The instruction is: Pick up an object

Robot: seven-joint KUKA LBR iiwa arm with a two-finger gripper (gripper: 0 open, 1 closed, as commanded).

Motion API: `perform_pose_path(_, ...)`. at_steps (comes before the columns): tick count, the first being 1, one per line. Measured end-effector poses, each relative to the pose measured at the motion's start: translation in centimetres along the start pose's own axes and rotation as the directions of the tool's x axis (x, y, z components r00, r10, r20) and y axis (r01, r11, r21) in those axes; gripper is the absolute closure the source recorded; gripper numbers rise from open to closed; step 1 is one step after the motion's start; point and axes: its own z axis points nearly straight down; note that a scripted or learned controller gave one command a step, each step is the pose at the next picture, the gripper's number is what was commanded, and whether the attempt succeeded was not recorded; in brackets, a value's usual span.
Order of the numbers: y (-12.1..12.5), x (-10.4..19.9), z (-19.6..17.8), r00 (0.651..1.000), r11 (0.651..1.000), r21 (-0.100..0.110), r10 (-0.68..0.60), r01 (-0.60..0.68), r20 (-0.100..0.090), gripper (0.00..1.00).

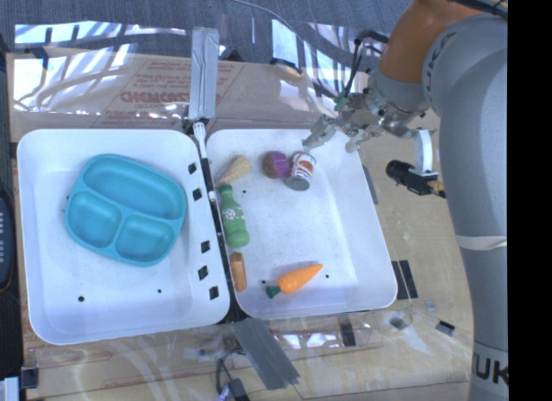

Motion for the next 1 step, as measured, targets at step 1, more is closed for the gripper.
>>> perform_pose_path(1, 0.23, -0.86, 11.41, 1.0, 1.0, -0.004, -0.001, 0.001, 0.001, 0.0)
